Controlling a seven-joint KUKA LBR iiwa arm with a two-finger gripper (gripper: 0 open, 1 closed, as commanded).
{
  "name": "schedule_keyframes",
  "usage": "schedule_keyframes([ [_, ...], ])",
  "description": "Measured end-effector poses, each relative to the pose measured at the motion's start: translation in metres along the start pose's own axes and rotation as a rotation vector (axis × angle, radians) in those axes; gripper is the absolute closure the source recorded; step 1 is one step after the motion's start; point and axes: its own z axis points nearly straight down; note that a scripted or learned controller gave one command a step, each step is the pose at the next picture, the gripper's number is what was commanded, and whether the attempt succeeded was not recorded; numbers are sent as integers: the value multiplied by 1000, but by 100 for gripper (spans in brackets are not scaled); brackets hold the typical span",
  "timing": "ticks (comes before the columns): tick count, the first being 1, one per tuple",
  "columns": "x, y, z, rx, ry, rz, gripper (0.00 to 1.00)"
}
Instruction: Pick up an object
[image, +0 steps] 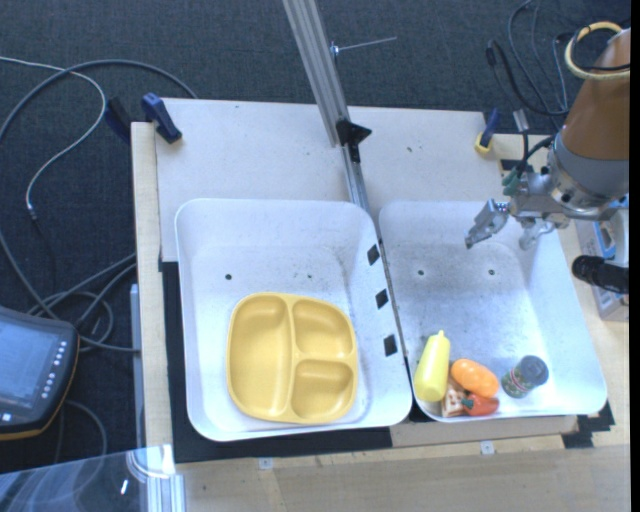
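From my station I see the end effector (510, 228) hanging over the far edge of the right bin (560, 300), near the bench's far right corner, its two fingers spread apart with nothing between them — released, not carrying anything.

The candidates are all bunched along the right bin's near edge, well apart from the end effector. There is a yellow bottle-shaped toy (433, 366) standing or leaning at the near left corner of that bin, an orange piece (474, 377) just beside it with a small reddish item (470, 402) touching its near side, and a small dark can (524, 376) a little further toward the near right corner. The left bin (200, 250) carries a yellow compartment plate (293, 357), which I would leave alone — too wide and flat for two fingers.

My pick would be the can: I judge it stiff, light, and clear enough of its neighbours for the fingers to straddle its round side. Its smooth wall may slip, so I would close across the middle of the body. The yellow bottle-shaped toy looks like light, hard plastic; its narrower upper part seems a fair hold, though it sits tight against the bin wall. The orange piece looks rounded and crowded, likely to roll away.
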Motion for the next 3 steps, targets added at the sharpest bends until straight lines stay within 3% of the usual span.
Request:
schedule_keyframes([
  [1, 0, 0, 0, -1, 0, 0, 0],
  [3, 8, -8, 121, 6, 1, 1, 0],
])
